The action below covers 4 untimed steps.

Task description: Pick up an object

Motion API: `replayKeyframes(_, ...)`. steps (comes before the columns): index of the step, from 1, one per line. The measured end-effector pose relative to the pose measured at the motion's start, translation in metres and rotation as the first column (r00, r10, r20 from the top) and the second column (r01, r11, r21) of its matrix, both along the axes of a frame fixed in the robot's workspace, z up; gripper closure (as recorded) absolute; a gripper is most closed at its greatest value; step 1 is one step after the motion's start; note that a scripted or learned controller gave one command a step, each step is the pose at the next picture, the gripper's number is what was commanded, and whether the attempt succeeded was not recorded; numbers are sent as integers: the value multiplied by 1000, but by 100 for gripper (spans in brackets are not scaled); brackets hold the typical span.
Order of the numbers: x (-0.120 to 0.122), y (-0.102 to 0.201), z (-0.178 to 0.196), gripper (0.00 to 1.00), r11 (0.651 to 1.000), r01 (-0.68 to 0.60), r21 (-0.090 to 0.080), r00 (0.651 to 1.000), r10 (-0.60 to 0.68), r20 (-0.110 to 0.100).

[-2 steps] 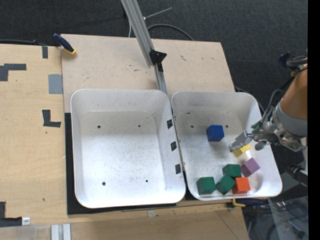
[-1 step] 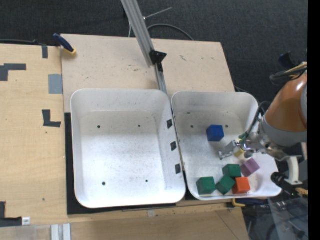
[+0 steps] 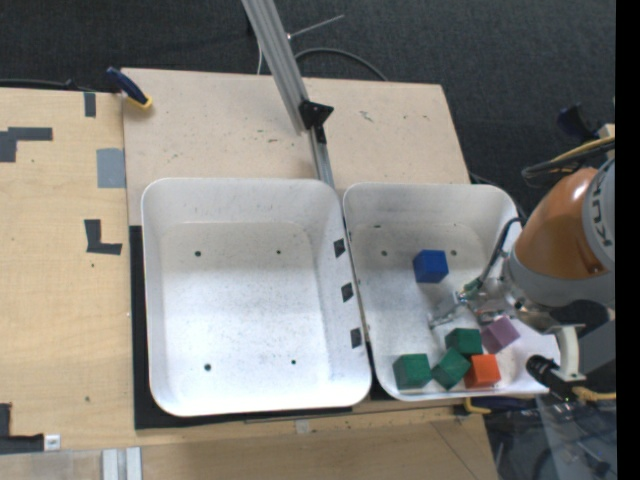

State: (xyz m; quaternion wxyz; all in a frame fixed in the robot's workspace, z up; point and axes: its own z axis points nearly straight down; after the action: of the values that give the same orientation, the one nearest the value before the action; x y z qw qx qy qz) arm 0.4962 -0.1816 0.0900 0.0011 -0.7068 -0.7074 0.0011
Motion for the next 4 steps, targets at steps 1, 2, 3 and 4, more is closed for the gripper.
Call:
replayKeyframes(1, 0, 1, 11, 100, 1000, 0, 2, 1000, 0, -1)
replayKeyframes(2, 3, 1, 74, 100, 1000, -1, -2, 1000, 1, 8)
replayKeyframes(3, 5, 1, 127, 100, 1000, -1, -2, 1000, 1, 8)
replayKeyframes(4, 19, 57, 135, 100, 1000, -6, 2, 1000, 6, 4)
